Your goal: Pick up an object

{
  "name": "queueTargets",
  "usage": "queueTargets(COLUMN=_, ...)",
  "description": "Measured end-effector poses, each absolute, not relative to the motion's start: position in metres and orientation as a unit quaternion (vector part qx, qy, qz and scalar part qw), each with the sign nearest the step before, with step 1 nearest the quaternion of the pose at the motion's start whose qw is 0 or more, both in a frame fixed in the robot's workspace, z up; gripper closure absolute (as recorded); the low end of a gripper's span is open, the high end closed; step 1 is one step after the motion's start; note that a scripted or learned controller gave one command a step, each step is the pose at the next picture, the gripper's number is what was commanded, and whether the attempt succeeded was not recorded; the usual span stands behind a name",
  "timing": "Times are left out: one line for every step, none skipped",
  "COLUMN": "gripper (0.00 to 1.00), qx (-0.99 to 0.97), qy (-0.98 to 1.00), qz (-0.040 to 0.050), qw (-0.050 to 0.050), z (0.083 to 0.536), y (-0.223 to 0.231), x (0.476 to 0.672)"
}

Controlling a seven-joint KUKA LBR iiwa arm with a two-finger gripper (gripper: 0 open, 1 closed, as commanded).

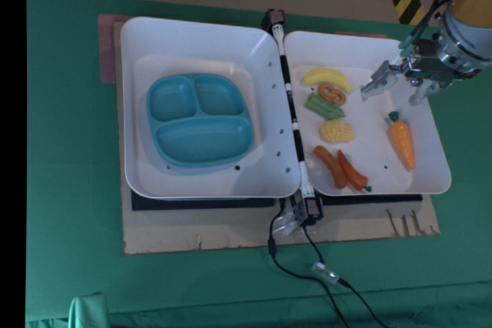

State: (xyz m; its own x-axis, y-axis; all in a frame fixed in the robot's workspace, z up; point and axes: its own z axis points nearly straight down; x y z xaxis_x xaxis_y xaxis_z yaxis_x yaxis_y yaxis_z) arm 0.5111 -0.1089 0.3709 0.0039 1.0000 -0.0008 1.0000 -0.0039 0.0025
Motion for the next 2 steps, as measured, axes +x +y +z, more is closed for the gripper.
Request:
queueTargets(gripper=0.00, qx=0.708, qy=0.706, qz=0.0008, qw=0.001, z=0.279, y=-0.080, x=0.509)
queueTargets(gripper=0.00, qx=0.708, qy=0.706, qz=0.0013, qw=0.003, z=0.190, y=-0.112, x=0.535)
